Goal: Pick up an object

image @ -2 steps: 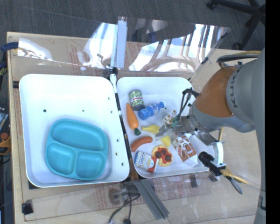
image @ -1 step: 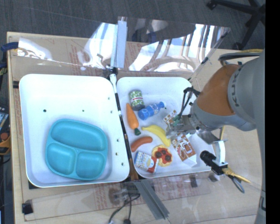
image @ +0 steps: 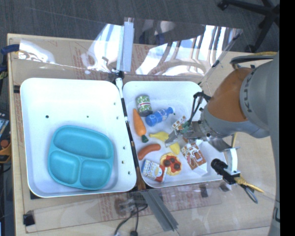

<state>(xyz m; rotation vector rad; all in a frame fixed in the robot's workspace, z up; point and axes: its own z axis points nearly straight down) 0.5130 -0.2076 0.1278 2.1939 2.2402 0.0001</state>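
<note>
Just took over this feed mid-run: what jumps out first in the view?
The blue divided tray stands out, lying alone in the left bin. The right bin holds a cluster of small toy foods, among them a carrot, a sausage and a blue bottle. The gripper is down at that cluster's right side.

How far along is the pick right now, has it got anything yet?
Done: the arm has reached into the right bin, and the pincer sits low among the items near the yellow banana. In hand: nothing I can confirm; clutter hides the tips. Left: grasp and lift. The carrot, sausage and blue bottle lie in the bin. The blue tray sits in the left bin.
</note>
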